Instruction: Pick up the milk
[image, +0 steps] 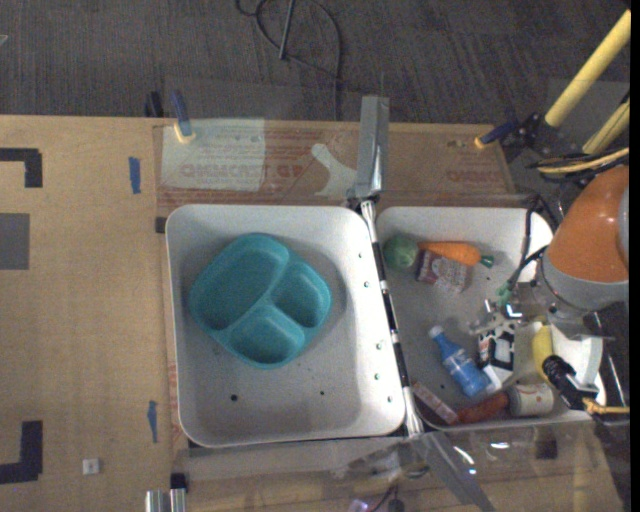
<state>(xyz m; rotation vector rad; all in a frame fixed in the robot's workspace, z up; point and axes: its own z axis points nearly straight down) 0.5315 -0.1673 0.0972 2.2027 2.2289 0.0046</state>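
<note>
Reaching in from the right, the arm (590, 240) is seen over the right bin (400, 225), its orange band above a grey wrist. The gripper (505, 315) is lowered at the bin's right side, above a clutter of small things; whether it is spread or pressed together cannot be told, and nothing can be made out as held. Which item is the milk cannot be said with certainty: a small white and black carton (497, 349) lies just below the gripper, touching or nearly touching it, and may be the milk. Beside it, to the left, a blue bottle (460, 365) is laid at a slant with its cap toward the upper left. At the bin's far end a green ball (401, 251), a carrot (452, 253) and a dark red packet (442, 271) are grouped close together. Along the near wall a reddish sausage (484, 408) and a beige cup (531, 400) are found, with a yellow item (542, 345) just above the cup. In the left bin (190, 235) a teal divided plate (260, 298) is set, tilted toward the upper left corner, well apart from the gripper.
</note>
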